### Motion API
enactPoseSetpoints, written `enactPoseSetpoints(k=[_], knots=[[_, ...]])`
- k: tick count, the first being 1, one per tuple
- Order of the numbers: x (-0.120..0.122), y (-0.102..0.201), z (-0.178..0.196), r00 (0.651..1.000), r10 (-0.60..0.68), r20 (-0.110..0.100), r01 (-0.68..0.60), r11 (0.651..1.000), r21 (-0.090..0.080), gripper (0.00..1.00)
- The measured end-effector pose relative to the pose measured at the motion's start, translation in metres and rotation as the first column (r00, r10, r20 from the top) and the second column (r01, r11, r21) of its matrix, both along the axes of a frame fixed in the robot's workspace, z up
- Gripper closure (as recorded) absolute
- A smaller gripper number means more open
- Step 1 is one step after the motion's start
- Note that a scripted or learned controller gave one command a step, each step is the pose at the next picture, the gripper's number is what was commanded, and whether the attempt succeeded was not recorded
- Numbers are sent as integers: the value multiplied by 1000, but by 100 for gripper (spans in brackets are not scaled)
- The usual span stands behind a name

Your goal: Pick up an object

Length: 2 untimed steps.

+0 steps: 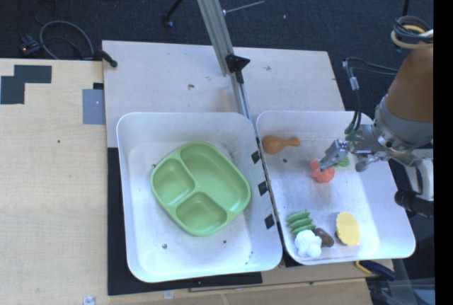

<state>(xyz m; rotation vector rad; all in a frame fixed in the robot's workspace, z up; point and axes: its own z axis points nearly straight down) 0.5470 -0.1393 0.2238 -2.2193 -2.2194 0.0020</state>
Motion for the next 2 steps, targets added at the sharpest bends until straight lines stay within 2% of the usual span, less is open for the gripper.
enactPoseSetpoints(k=[1,2], knots=[[0,-1,0,1000,-2,1,2,1000,0,0],[-3,-1,-64,1000,-1,-6,1,1000,1,0]])
